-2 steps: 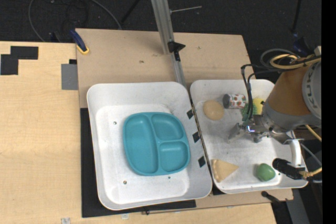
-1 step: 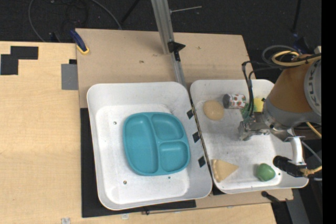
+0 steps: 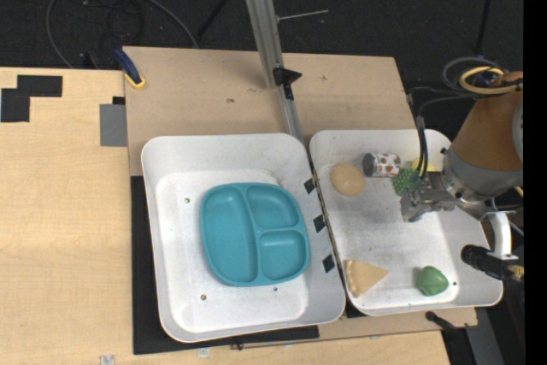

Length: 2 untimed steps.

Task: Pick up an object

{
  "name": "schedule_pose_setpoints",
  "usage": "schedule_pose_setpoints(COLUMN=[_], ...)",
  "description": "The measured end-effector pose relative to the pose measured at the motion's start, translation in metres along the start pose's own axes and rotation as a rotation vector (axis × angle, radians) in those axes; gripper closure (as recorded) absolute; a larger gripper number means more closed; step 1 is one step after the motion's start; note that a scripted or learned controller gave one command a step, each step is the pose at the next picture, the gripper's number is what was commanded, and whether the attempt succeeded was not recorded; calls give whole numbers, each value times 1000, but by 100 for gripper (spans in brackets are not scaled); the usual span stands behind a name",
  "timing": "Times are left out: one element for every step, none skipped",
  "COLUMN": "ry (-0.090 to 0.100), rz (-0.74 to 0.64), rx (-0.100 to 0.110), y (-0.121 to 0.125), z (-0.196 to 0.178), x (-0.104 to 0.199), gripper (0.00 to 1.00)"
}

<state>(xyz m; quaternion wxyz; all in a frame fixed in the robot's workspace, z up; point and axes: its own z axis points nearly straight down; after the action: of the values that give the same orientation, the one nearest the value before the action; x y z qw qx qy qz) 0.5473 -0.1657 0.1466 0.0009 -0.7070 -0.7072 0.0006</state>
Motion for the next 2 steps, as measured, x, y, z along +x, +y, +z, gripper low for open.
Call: schedule_pose_setpoints(ry=[0,-1], rz=[-2,-1], rx=[-3,-5], y=[0,0], z=[-58,-111], x=[8,7], gripper=[100,100])
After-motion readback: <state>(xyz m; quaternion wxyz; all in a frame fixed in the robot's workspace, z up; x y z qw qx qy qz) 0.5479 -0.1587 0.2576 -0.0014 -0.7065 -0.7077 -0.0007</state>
